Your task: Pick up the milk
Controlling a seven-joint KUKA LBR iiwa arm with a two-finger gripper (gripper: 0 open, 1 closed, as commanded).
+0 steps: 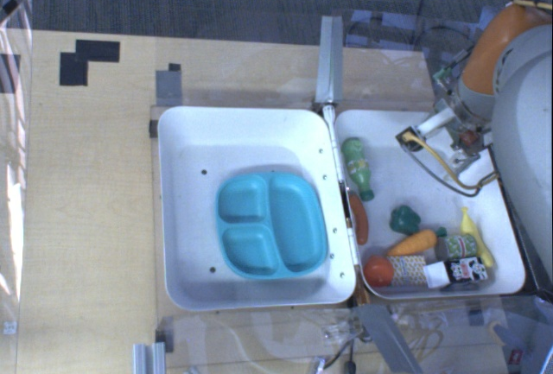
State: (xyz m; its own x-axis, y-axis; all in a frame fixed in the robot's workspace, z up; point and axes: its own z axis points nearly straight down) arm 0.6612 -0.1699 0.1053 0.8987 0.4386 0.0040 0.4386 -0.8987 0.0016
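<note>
1. Over to the right bin (393,182): the hand (460,137) hovering above its far right corner, on the grey arm (518,148) with the orange band.
2. Released or clenched? Cannot tell from this angle.
3. And there, the milk (465,271): down in the same bin's near right corner, lying on its side, black-and-white cow pattern showing, white top pointing left. Well apart from the hand.
4. Touching the milk's top end, a striped packet (410,270); next along the near edge, a red tomato (378,271) tucked into the near left corner.
5. Just beyond the packet, an orange carrot (413,243) lying at a slant, with a dark green vegetable (403,218) just past it.
6. Along the right edge, a yellow banana (475,234), its lower end close by the milk.
7. Up the left edge, a green bottle (356,167) lying down, and a reddish-brown sausage (359,221) just nearer than it.
8. Over in the left bin (190,156), a blue divided plate (272,224) sitting flat, toward the near right corner.
9. Both bins side by side on the pale wooden bench (86,191), edges meeting in the middle.
</note>
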